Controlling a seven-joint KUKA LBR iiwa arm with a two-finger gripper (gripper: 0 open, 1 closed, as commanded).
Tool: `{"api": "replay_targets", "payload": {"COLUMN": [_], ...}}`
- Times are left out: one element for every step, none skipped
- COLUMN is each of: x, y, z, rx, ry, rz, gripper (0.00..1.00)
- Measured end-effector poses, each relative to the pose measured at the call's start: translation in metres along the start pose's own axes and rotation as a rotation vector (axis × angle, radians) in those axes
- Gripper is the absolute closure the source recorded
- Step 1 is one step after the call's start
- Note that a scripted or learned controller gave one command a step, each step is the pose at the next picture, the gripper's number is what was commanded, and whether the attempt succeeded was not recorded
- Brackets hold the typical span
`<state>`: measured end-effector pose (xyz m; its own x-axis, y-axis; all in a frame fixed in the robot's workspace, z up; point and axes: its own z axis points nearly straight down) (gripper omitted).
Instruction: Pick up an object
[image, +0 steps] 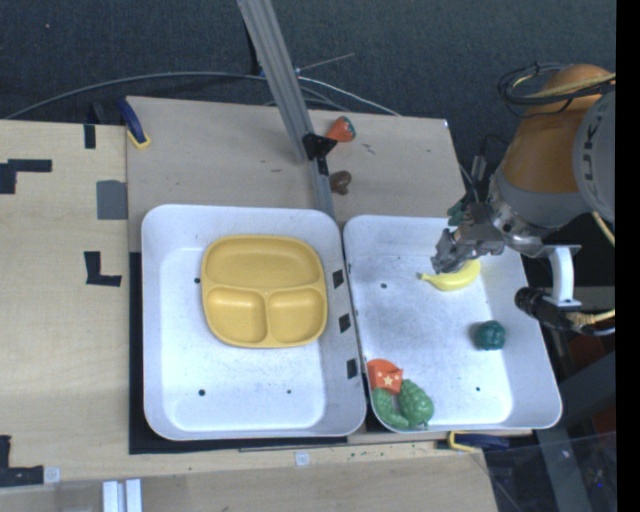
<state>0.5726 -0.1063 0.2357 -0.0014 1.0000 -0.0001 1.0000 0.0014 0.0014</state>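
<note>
Leftmost, a yellow three-compartment plastic plate (265, 290) lies in the left white bin (165, 330). Rightward, the right white bin (440, 345) holds an orange-and-green toy (398, 393), a teal lump (489, 335) and a yellow banana-shaped toy (451, 279), touched by the gripper (455, 256).

just one cam, fixed up above the counter (60, 300) | looks down at a slant, far edge up top | far enough back to fit both white bins: left bin (160, 330), right bin (520, 395) | arm (555, 140) pokes in from the right side of the shot
</note>
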Motion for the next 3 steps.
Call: {"api": "replay_targets", "payload": {"x": [0.044,0.092,0.144], "y": [-0.009,-0.020,-0.025], "z": [-0.002,-0.007,-0.013], "rx": [0.003,0.004,0.003], "ry": [0.002,0.002,0.002], "rz": [-0.004,-0.006,-0.007], "gripper": [1.00,1.00,1.00]}}
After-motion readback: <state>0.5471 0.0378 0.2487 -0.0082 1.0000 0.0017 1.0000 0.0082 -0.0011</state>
